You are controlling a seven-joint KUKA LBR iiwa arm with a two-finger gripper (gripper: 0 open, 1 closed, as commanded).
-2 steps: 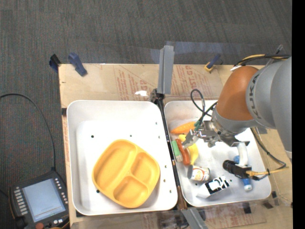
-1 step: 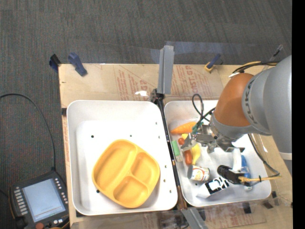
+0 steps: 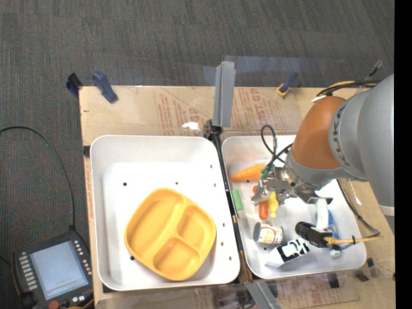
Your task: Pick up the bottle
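Closest to the lens, at the lower left corner off the bench, sits a teach pendant point(image 3: 55, 275) with a pale screen, its black cable looping up over the grey carpet. On the brown bench point(image 3: 148, 108) the left bin point(image 3: 116, 159) carries a yellow divided plate point(image 3: 170, 234), set at a slant toward the near side of the bin. The right bin point(image 3: 248, 150) is crowded. At its near edge lies a black-and-white thing point(image 3: 293, 250), and just beside that, to the left, a small can point(image 3: 268, 234) on its side. A thin green piece point(image 3: 237, 200) rests along the bin's left wall, and an orange carrot point(image 3: 248, 171) lies farther back, near the same wall. The arm point(image 3: 335, 140) comes in from the right, and its gripper point(image 3: 266, 201) hangs low over the middle of the right bin, between the carrot and the can. Small red and yellow bits show right at its tip, but I cannot tell whether the gripper is open or closed, nor whether it has hold of anything. What looks to be the bottle point(image 3: 322, 212), white with blue along one side, lies toward the right side of that bin, near the gripper but apart from it. A grey post point(image 3: 224, 98) stands at the far end between the two bins, and a blue clamp point(image 3: 104, 87) grips the bench's far left corner.
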